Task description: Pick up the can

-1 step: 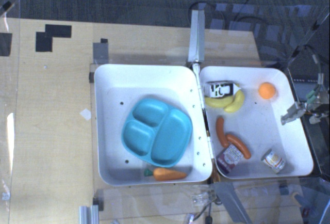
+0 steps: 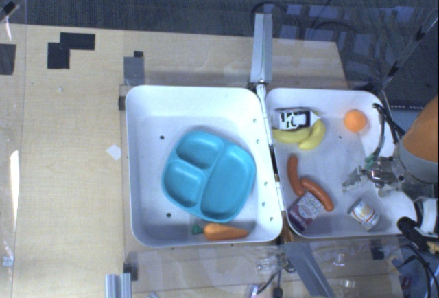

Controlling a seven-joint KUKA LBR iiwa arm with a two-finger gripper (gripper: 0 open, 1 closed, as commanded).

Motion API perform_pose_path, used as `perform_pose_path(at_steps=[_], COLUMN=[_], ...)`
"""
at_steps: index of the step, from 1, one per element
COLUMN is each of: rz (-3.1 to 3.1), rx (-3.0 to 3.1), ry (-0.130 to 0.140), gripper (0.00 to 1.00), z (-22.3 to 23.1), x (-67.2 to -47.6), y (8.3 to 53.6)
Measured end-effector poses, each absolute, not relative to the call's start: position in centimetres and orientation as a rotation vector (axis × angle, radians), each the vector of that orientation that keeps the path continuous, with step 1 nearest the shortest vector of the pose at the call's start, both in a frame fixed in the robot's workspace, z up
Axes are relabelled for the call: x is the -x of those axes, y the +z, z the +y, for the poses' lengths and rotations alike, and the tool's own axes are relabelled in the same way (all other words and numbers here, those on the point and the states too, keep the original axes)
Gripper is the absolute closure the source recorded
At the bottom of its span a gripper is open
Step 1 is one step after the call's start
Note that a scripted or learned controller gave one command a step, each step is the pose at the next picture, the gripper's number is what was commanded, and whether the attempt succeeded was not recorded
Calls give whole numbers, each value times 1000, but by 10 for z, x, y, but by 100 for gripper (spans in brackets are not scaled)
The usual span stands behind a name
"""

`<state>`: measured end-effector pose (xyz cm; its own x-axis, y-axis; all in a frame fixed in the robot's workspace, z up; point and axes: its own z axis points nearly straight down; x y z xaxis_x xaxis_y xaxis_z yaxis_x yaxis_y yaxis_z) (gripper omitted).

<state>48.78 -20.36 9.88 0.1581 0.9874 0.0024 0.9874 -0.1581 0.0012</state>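
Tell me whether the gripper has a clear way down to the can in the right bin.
Probably yes. The can lies apart from the sausages and the dark packet, with bare bin floor around it, and the gripper is just above it in the view.

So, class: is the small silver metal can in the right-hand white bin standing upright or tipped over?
Tipped over. The small silver metal can lies on its side near the right-hand white bin's front edge, its labelled wall facing up.

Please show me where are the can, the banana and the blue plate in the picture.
can [image 2: 364, 213]: camera view, on its silver side.
banana [image 2: 310, 139]: camera view, on its curved yellow body.
blue plate [image 2: 184, 180]: camera view, on its left compartment.
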Motion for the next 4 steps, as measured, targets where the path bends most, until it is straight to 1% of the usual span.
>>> perform_pose_path(at_steps=[1, 2, 3, 4], rz=[-1934, -1807, -1822, -2238], rx=[2480, 2579, 2573, 2213], ry=[-4, -10, -20, -5], gripper=[0, 0, 100, 100], z=[-200, -192, -190, -171], x=[-488, -553, -556, -512], y=[135, 89, 101, 223])
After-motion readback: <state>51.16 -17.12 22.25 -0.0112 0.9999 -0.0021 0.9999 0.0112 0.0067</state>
